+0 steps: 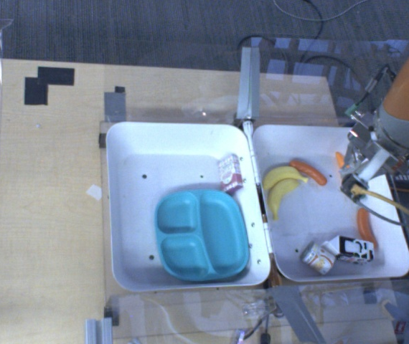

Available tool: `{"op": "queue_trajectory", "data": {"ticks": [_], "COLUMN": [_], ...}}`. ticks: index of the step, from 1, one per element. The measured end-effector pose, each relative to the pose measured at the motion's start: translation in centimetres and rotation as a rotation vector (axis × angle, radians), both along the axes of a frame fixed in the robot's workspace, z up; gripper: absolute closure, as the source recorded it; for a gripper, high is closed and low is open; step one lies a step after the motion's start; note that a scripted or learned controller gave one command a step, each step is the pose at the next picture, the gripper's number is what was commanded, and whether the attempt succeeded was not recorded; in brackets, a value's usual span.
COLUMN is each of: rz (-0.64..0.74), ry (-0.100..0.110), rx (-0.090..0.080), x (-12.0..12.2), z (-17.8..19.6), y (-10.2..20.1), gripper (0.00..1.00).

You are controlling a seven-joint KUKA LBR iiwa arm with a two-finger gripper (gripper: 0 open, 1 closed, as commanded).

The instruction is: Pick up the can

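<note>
Above the right bin (pixel 312 210) the arm (pixel 404 102) slants down — pincer (pixel 359 167) state unclear.

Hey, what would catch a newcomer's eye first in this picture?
The big blue divided tray in the left bin, then the yellow bananas in the right bin. The can lies on its side near that bin's front wall, beside a black-and-white toy car.

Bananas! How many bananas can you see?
2. Both lie in the right-hand bin, by its left wall: the upper banana and the lower banana, touching each other. The arm covers a corner, so more might hide there.
</note>
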State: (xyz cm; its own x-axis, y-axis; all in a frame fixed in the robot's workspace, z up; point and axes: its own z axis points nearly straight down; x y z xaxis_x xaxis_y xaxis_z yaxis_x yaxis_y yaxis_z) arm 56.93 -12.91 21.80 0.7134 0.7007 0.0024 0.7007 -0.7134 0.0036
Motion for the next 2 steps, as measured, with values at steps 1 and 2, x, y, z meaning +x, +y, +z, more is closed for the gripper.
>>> {"op": "queue_trajectory", "data": {"ticks": [1,2], "rz": [-0.188,-0.267], "ry": [0.0,0.001], "rx": [0.001,0.001], "x": [-1.04,-0.21], "z": [5.09,4.71], "y": [4.88,5.19], "gripper": [1.0,1.0]}}
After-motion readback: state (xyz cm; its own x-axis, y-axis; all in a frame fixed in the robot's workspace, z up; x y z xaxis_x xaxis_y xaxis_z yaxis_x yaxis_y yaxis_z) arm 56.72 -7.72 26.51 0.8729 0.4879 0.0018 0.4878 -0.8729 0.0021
